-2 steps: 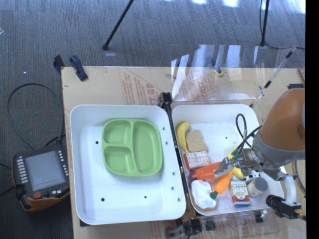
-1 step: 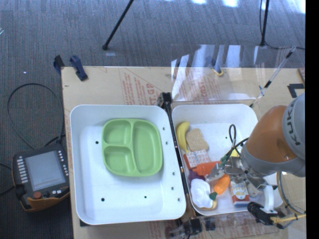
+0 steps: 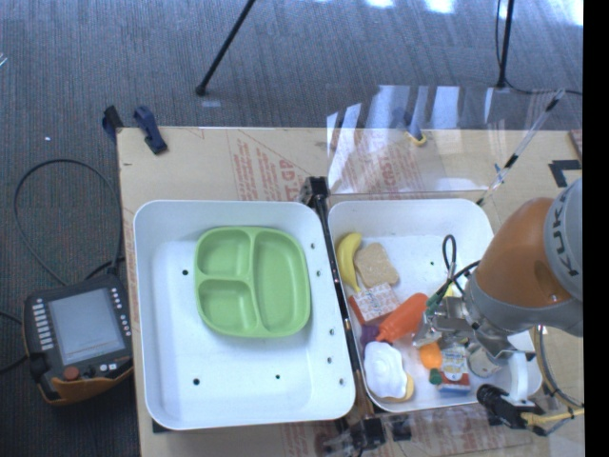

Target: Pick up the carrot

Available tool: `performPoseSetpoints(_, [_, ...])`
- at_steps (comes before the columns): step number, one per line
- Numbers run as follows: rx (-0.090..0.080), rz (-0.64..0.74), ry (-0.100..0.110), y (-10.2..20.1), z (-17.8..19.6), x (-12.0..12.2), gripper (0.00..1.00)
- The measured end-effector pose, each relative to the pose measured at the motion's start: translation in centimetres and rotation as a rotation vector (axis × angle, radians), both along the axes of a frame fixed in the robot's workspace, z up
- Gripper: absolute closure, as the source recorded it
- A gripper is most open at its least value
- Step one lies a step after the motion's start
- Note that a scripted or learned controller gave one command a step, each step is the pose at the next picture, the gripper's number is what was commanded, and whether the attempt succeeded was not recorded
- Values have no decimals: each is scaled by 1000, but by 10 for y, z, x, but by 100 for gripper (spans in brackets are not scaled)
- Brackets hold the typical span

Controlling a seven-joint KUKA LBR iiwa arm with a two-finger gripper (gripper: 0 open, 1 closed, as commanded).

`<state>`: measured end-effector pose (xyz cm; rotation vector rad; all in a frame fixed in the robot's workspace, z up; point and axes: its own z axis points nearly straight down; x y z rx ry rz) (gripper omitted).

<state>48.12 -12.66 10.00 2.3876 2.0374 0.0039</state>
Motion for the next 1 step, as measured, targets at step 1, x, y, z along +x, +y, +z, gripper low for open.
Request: performPoseSetpoints(1, [4,-362,9,56,87,8,100])
